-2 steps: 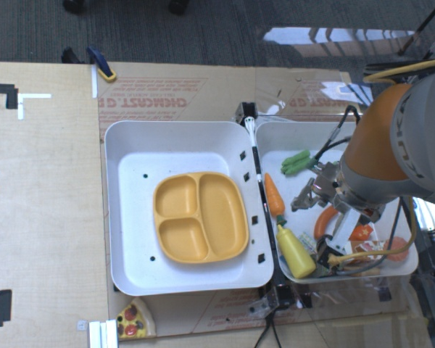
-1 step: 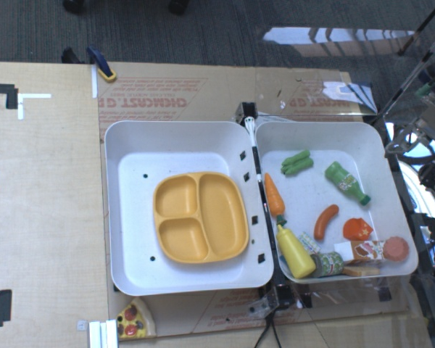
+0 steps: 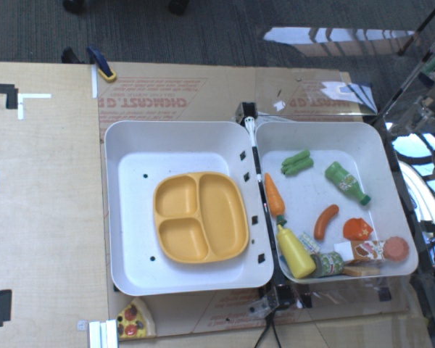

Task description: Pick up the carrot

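Status: task not yet begun, as far as the view shows.

The small orange plastic carrot with a green top [image 3: 274, 195] lies in the right-hand shallow white bin [image 3: 373, 140], hard against that bin's left wall, just beside the divide between the two bins. It lies roughly lengthwise along the wall, pointed end toward the far side, green end near the yellow plastic squeeze bottle [image 3: 295, 252]. The bottle's tip sits just beside the carrot's green end; contact cannot be settled from here.

Other items in the same bin: green bean pods [image 3: 297, 162], a green bottle [image 3: 346, 183], an orange-red sausage [image 3: 325, 222], all apart from the carrot.

The left-hand white bin [image 3: 123, 216] carries a yellow three-compartment tray [image 3: 200, 217].

State of the claw: cannot tell.

Remaining, by judgement: the entire job, approach, closure on the carrot, lift. The wall alongside may crowd one finger.
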